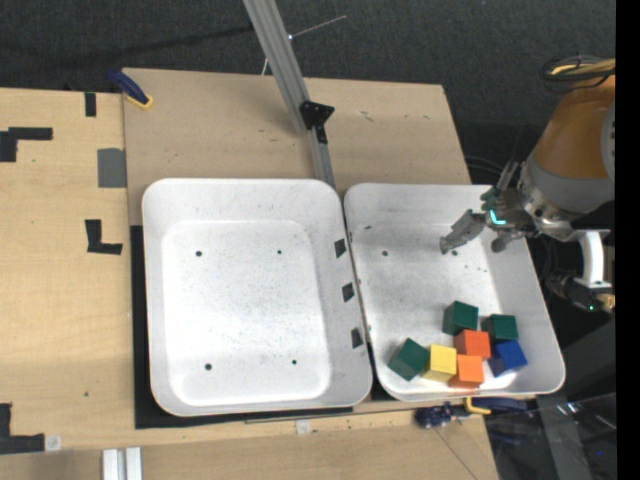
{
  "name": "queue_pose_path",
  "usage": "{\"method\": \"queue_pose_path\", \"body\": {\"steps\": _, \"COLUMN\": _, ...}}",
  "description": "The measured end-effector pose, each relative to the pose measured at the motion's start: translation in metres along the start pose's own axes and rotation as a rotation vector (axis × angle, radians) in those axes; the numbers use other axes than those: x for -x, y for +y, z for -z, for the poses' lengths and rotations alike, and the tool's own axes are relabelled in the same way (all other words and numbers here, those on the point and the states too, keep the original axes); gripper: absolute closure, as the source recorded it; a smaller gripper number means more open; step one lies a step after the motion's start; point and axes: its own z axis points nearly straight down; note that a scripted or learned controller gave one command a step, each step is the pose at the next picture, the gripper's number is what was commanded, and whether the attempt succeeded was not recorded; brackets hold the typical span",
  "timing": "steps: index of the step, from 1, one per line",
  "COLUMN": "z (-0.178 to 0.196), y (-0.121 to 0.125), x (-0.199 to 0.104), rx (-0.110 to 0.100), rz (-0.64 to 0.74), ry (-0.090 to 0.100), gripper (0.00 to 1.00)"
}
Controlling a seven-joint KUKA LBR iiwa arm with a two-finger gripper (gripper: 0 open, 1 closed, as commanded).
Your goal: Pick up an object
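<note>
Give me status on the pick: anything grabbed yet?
Done: nothing lifted; the blocks all sit clustered in the near corner of the right bin. In hand: the gripper is over the bin's far part, apart from the cluster, with no block between its fingers. Left: move to a block, grasp it and lift.

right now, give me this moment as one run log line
arm: over right bin, upper part | gripper: above bin floor, holding nothing | blocks: clustered at bin's lower right, untouched | pick: not yet done
</note>
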Motion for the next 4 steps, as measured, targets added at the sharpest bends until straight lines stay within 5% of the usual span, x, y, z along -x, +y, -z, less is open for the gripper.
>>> {"method": "queue_pose_path", "body": {"steps": 1, "z": 0.003, "y": 0.001, "x": 0.000, "rx": 0.005, "rz": 0.002, "ry": -0.001, "gripper": 0.00}}
{"method": "queue_pose_path", "body": {"steps": 3, "z": -0.109, "y": -0.001, "x": -0.006, "rx": 0.001, "rz": 0.001, "ry": -0.002, "gripper": 0.00}}
{"method": "queue_pose_path", "body": {"steps": 4, "z": -0.096, "y": -0.001, "x": -0.006, "rx": 0.003, "rz": 0.002, "ry": -0.001, "gripper": 1.00}}
